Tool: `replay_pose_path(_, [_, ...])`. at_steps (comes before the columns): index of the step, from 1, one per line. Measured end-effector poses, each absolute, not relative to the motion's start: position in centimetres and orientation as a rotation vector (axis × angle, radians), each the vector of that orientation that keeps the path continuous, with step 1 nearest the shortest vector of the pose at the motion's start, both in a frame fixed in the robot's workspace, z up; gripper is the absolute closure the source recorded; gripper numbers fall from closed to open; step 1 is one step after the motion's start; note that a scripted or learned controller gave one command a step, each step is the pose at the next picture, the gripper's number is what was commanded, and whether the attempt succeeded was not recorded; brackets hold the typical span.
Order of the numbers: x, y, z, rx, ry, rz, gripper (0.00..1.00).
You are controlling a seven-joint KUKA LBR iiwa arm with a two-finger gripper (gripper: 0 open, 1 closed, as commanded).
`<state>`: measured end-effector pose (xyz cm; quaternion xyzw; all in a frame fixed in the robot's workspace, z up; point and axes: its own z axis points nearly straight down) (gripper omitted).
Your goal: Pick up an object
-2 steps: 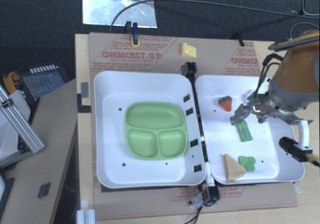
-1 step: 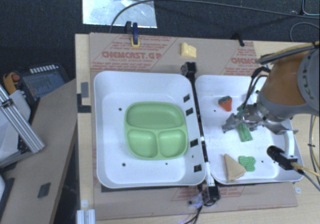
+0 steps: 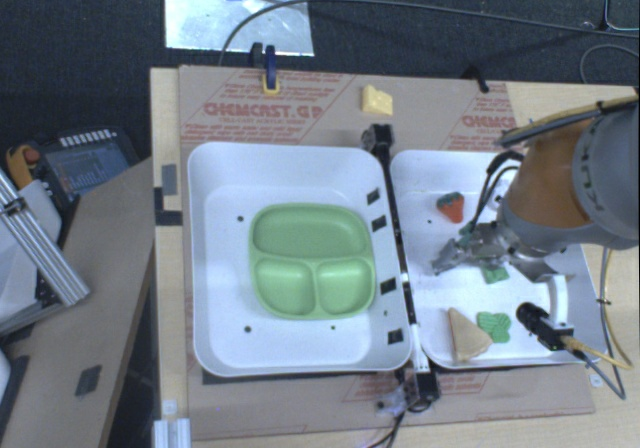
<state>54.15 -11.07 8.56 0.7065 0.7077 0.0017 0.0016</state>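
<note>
Strawberry toy [image 3: 451,205] in right bin [image 3: 420,236], upper area, long axis vertical in view, green cap up. Arm [image 3: 560,186] reaches in from right, wrist bent low over bin; end effector [image 3: 448,258] below strawberry, apart from it. Finger state: cannot tell.

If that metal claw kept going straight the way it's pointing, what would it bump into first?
The gripper points left across the right bin. Bare white floor lies ahead, so it would probably first meet the black divider between the bins. Its height is unclear, so it might touch the floor sooner.
</note>
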Motion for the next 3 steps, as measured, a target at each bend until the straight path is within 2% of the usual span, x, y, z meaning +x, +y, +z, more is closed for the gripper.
replay_pose_path(1, [54.3, -11.1, 9.8, 2.215, 2.219, 0.007, 1.0])
replay_pose_path(2, [53.5, -11.4, 15.4, 2.217, 2.218, 0.005, 1.0])
replay_pose_path(3, [53.7, -11.5, 20.8, 2.212, 2.221, 0.007, 1.0])
